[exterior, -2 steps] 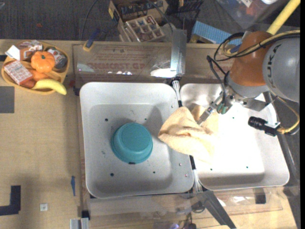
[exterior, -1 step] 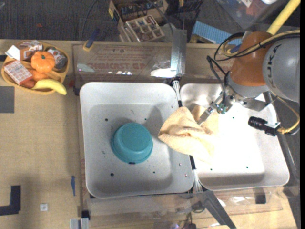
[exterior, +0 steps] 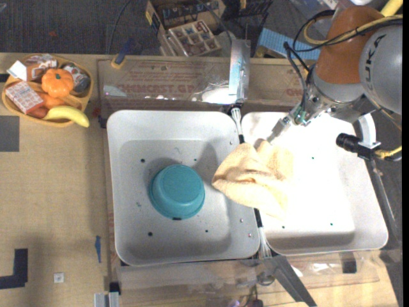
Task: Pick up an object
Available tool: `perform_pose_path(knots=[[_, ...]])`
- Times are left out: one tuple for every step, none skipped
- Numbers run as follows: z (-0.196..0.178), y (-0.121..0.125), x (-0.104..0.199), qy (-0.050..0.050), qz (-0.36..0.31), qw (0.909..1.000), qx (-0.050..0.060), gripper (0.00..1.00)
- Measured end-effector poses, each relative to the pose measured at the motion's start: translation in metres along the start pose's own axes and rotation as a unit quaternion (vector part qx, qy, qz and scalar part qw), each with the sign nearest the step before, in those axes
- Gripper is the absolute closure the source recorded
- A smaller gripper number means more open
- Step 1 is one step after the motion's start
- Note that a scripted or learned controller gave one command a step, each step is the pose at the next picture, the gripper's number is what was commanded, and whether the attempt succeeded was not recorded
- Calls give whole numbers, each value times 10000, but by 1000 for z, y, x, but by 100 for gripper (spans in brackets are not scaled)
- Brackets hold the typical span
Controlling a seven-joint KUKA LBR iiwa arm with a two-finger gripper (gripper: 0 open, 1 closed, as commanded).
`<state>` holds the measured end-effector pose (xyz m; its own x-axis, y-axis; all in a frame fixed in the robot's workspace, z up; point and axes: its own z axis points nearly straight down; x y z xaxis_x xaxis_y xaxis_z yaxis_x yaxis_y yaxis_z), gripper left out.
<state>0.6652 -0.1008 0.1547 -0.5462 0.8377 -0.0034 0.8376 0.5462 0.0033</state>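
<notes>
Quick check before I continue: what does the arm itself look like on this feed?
The arm is grey and rounded with an orange band above the wrist and dark lettering on its shell. Black and yellow cables loop around it. The slim metallic gripper tapers down from it.

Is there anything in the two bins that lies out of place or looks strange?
Yes. The yellow cloth lies crumpled across the divide between the two bins, partly in each. The gripper is at its top edge. The teal bowl sits upside down in the left bin.

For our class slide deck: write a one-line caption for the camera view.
Gripper touching a yellow cloth draped across both white bins; teal bowl in the left bin.
</notes>
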Motion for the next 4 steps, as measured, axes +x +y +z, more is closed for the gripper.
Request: perform_pose_path(knots=[[66,-25,10,-13,-108,9999,-24,0],[67,-2,-3,48,-100,9999,68,0],[67,-3,-2,37,-327,9994,88,0],[66,-27,21,-15,-379,9993,-19,0]])
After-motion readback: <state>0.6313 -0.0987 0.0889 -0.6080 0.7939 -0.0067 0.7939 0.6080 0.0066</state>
